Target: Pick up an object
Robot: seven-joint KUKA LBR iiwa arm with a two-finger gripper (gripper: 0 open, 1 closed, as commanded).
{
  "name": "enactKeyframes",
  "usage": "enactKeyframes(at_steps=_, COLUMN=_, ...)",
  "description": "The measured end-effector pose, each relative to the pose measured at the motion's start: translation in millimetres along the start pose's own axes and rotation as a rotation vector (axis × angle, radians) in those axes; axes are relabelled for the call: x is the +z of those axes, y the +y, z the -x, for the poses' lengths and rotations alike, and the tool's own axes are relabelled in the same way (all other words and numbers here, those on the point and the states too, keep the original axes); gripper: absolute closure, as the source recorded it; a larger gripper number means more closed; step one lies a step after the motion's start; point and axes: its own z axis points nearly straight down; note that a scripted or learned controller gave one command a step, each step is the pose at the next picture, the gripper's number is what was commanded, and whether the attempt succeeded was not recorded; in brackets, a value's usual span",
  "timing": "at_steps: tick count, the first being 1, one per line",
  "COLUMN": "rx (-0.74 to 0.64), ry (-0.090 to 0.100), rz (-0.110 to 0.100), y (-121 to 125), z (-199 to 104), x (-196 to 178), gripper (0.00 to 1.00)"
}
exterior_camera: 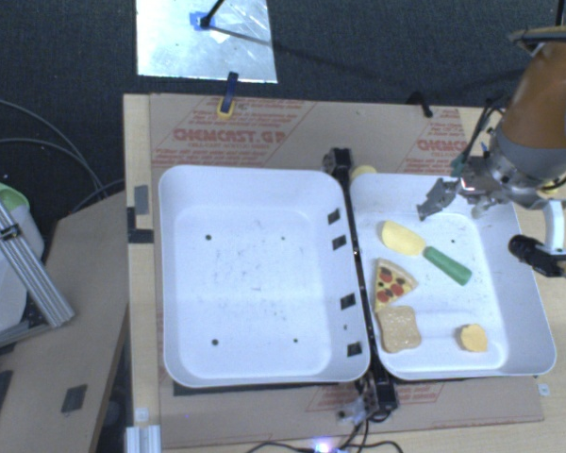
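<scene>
Above the right bin's far edge hangs the gripper, fingers apart and holding nothing; near the bin's middle lie a yellow lemon touching a green pickle

A robotics lab: white bins on a cardboard-covered bench (aluminium framing alongside).

One camera sits high above the bench and looks down at a slant on both white bins.
</scene>
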Motion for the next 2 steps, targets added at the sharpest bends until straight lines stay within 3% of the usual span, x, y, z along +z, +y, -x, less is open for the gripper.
enactKeyframes(at_steps=1, rx=0.005, ry=0.004, rz=-0.012, y=-96, z=3, x=112, gripper=0.0)
enactKeyframes(at_steps=2, rx=-0.013, ry=0.004, rz=0.005, y=-118, z=-128, x=23, gripper=0.0)
